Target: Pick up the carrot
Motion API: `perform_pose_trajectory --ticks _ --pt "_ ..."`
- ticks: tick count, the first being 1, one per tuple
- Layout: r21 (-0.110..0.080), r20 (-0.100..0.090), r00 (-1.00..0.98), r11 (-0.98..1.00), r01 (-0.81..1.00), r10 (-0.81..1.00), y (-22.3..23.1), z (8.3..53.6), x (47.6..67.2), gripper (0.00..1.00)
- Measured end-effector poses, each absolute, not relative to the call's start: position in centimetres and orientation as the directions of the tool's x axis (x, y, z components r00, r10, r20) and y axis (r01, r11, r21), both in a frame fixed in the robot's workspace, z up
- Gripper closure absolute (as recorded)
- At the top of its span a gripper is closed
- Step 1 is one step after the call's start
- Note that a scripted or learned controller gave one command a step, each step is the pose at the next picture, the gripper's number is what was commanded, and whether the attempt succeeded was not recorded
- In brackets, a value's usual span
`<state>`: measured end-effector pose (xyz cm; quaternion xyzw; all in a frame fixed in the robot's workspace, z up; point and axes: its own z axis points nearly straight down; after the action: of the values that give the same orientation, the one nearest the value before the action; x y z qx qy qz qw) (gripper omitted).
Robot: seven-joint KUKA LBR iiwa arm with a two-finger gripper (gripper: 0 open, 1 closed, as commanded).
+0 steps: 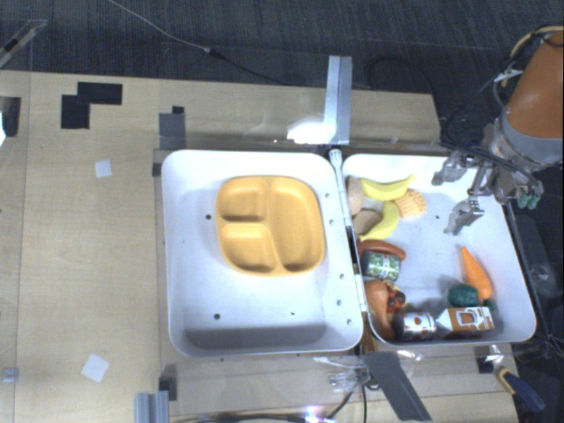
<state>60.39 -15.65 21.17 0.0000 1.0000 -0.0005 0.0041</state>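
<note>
The orange carrot [476,271] lies in the right bin [520,263] near its right wall, pointing toward the far side. My gripper [456,192] hovers over the bin's far right part, up and slightly left of the carrot and apart from it. Its two silver fingers [463,213] stand open with nothing between them. The arm's orange band [536,95] rises at the right edge.
The right bin's left half holds two bananas [386,189], a yellow corn piece [411,204] and a can [381,263]. A dark green item [463,295] and a lying bottle [443,322] sit just below the carrot. A yellow divided plate [269,223] rests in the left bin [189,263].
</note>
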Motion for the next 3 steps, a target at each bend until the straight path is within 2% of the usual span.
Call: perform_pose_trajectory --ticks 1,2,3 --pt "-0.002 -0.017 -0.994 0.995 0.103 0.103 -18.4 9.0 59.9 0.00" --pt "-0.004 -0.027 -0.996 0.997 0.083 0.083 -17.4 9.2 50.3 0.00" --pt "-0.002 -0.022 -0.990 0.990 0.140 0.140 -14.0 9.1 49.4 0.00"
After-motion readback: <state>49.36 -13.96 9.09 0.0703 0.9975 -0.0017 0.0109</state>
